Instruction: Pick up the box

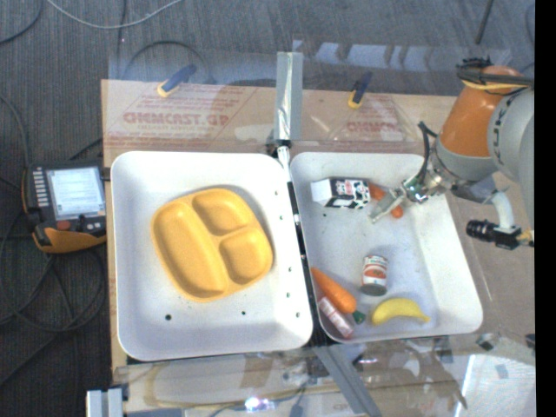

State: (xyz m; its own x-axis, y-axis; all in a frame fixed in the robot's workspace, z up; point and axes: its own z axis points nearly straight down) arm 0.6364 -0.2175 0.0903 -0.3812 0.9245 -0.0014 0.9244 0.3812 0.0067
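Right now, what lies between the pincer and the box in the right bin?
In the camera view, a small orange-red piece on white bin floor lies between the pincer and the box. They are apart.

I'm taking the box (341, 192) as ref. It lies at the far left of the right bin (452, 259), w/ the bin wall close on its left and far sides, so little room there. Just right of it the claw (393, 205) and a small orange bit (396, 212) crowd that side. Nearward of the box the floor is bare until the can (374, 274). Further nearward, carrot (335, 291), wrapped item (334, 317) and banana (400, 312) clutter the front edge.
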